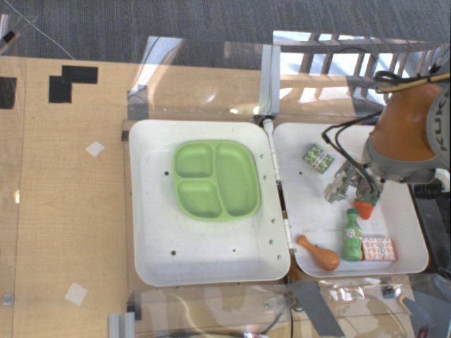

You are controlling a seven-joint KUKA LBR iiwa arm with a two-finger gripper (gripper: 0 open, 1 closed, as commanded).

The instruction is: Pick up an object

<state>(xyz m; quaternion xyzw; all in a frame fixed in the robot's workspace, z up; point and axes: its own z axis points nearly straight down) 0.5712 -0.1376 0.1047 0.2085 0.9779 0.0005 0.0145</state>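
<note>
**Hand low in the right bin, green bottle just toward the near wall**

Along the near wall of the right bin (421,255) lie an orange drumstick-shaped toy (318,253), a green bottle (352,236) and a small pink-and-white box (378,248). The bottle stands or lies with its long axis running roughly away from the camera, its cap end pointing up toward the hand (345,189). The hand hangs just beyond that cap end, near the middle of the bin, with a small red-orange piece (363,208) just beside it on the right. Whether its fingers are apart or together cannot be told; nothing is plainly seen between them.

The bottle looks like the nearest candidate: it lies straight toward the near wall from the hand, so a short move that way, with the fingers set across its long axis, would suit. A small green-and-white packet (318,158) sits on the far side, a little further off. The left bin (148,259) carries a green divided plate (215,179).
</note>
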